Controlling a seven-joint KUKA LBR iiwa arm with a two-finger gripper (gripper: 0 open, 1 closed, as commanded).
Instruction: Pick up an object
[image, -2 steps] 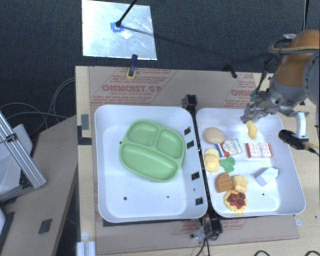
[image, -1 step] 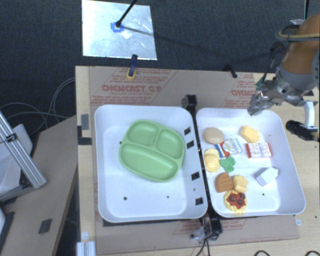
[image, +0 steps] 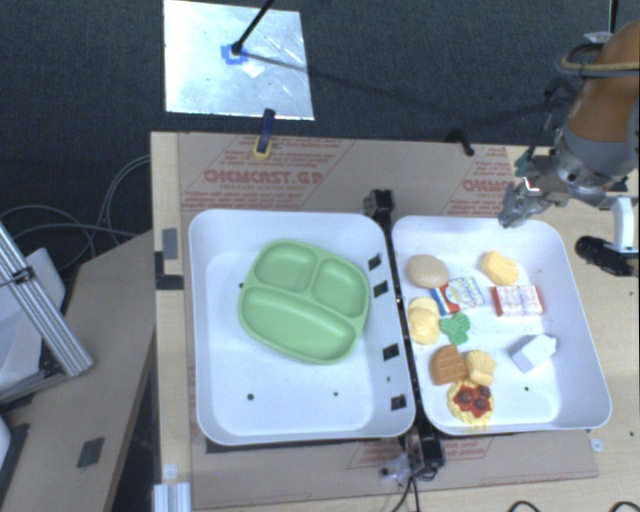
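1. the end effector hangs at the far right corner of the right bin, above its rim; how far open it is cannot be told from here, and nothing shows in its hold.
2. nearest to it lies a yellow toy food piece, just beside a red and white packet.
3. further in sit a tan bread roll, a green toy piece, a white block and a pizza slice, crowded near the middle divider.
4. the left bin holds a green divided plate.
5. to do this step well, i judge the yellow piece the best target: descend straight over it, keeping away from the packet.
6. the surface lies under both bins.
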